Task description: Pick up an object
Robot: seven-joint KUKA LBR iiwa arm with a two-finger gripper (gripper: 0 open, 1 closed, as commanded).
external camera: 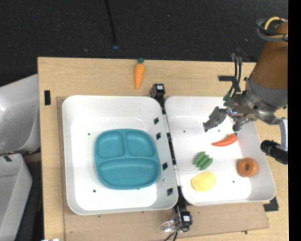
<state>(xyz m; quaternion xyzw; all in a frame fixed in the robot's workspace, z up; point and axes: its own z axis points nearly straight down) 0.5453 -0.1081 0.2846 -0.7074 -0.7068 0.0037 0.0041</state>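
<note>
Hovering open-fingered over the red pepper [224,140], tool [224,122] holding nothing.

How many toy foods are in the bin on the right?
4. A red pepper lies just under the gripper, a green pod sits mid-bin, a yellow lemon is near the front, and a brown donut is at the right.

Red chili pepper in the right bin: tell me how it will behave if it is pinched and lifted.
The red chili pepper looks like a small glossy toy, so probably light and stiff. Its smooth, tapered shape may let it slip out toward the thin tip. Lying flat on the right bin floor, it could spin or slide if the end effector nudges it.
</note>
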